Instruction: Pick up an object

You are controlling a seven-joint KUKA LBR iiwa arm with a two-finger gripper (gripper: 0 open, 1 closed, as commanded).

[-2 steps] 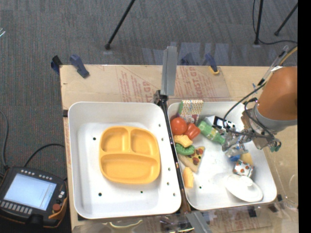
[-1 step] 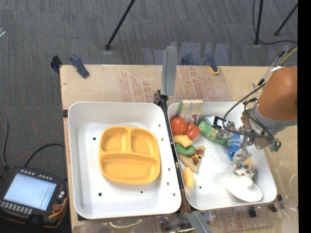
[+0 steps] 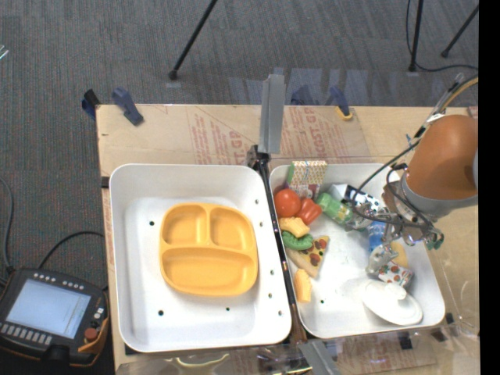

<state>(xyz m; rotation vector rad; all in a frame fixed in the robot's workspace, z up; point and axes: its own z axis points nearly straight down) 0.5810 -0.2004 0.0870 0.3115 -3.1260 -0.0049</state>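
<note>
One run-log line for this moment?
arm over right bin | gripper low among toys | grasp unconfirmed | yellow tray in left bin

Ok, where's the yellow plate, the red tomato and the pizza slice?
yellow plate (image 3: 208, 250): camera view, on the ridge between its compartments.
red tomato (image 3: 287, 202): camera view, middle of its round top.
pizza slice (image 3: 314, 255): camera view, on its topped face.

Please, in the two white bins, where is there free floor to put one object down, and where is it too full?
Left bin: bare floor all around the yellow divided plate, widest along the front edge. Right bin: one bare patch between the pizza slice, the cheese wedge and the white dish. It is crowded along the back and around the gripper.
</note>
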